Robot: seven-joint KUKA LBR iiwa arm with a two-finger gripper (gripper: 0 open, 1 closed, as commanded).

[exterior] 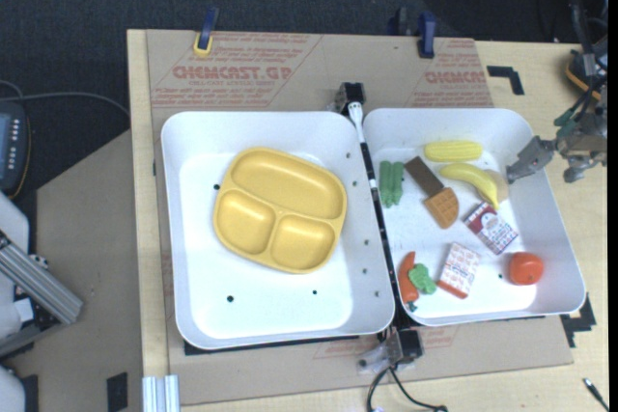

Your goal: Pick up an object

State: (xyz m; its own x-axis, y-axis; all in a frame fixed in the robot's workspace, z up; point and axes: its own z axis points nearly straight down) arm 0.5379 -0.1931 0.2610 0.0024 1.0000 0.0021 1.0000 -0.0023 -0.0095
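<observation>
Camera view — right bin (pixel 543 296): one banana (pixel 476 180), one tomato (pixel 524 268), two cartons; jaws' gap unclear.

Two white bins sit side by side: the left bin (pixel 183 236) holds a yellow divided plate (pixel 278 208), the right bin (pixel 550 217) toy foods including a banana (pixel 477 179), corn (pixel 453 151) and tomato (pixel 523 268), with the gripper (pixel 552 157) at its far right rim.

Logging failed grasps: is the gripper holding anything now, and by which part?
Nothing is held. The gripper hangs over the right bin's far right edge, with no object between its fingers; the banana lies apart from it.
</observation>
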